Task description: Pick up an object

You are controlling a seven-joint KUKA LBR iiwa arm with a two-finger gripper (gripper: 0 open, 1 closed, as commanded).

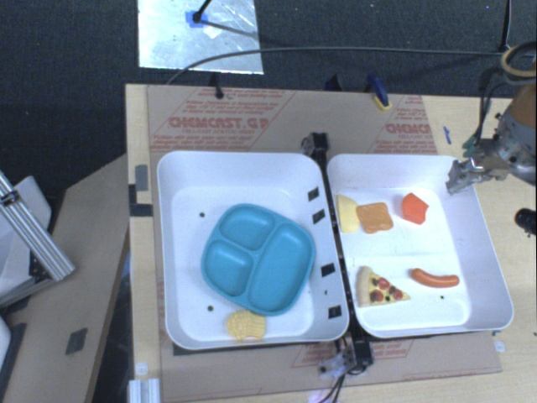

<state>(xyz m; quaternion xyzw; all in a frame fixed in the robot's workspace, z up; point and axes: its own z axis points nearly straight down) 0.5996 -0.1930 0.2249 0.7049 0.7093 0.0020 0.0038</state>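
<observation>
Two white bins sit side by side on the counter; the right bin (491,275) has a sausage (435,279), pizza slice (380,288), toast (374,217) and red piece (414,208); the hand (463,175) hovers over its far right rim, can't tell its grip; the left bin (180,225) has a blue plate (257,259).

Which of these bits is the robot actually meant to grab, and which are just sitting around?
Likely things to pick up:
pizza slice
sausage
red piece
toast
yellow wedge
corn
The gripper is above the right bin's far corner.

Just lying about:
blue plate
left bin
foil sheet
</observation>
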